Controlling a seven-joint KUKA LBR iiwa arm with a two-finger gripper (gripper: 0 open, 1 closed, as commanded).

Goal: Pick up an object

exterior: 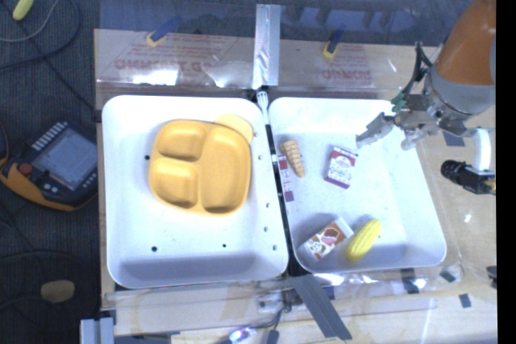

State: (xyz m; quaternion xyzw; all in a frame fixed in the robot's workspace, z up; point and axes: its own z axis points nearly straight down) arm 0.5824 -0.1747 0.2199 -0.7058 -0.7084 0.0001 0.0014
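Note:
In the right bin (419, 205) lie several small items: a ridged tan pastry-like piece (293, 157) near the left wall, a red and white packet (341, 167) in the middle, a second red and white packet (326, 239) at the front, and a yellow corn-like piece (364, 239) beside it. My gripper (391, 134) hangs over the bin's back right part, above and to the right of the middle packet. It is open, its two fingers spread, with nothing between them.
The left bin (129, 246) holds a yellow divided tray (200, 165) with a pale yellow disc (235, 125) at its back right corner. A thin ridge (276, 173) separates the two bins. A handheld controller (56, 165) lies on the floor at the left.

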